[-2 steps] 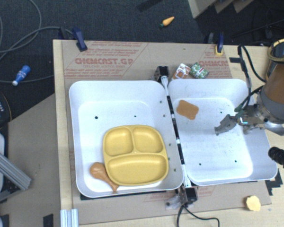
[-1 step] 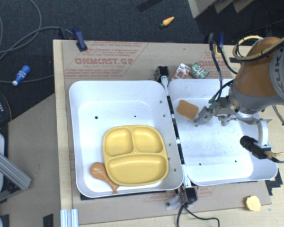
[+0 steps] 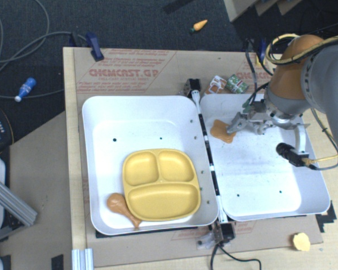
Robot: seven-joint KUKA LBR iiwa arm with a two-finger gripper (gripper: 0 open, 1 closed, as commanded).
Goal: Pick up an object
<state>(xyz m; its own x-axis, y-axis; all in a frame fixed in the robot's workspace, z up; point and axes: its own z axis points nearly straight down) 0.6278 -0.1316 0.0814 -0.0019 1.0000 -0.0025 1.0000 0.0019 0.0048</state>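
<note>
I saw a flat tan-orange piece (image 3: 221, 131) lying in the right bin (image 3: 259, 190), at its ten o'clock corner, beside the divider.

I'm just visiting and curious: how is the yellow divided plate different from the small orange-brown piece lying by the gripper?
The yellow plate lies in the left bin; the orange-brown piece lies in the right bin. The plate is far bigger, with three compartments; the piece is a small flat lump. The gripper is right beside the piece, while the plate sits far from it, with a tan drumstick-shaped toy at its lower left edge. Both rest flat on white bin floors.
</note>
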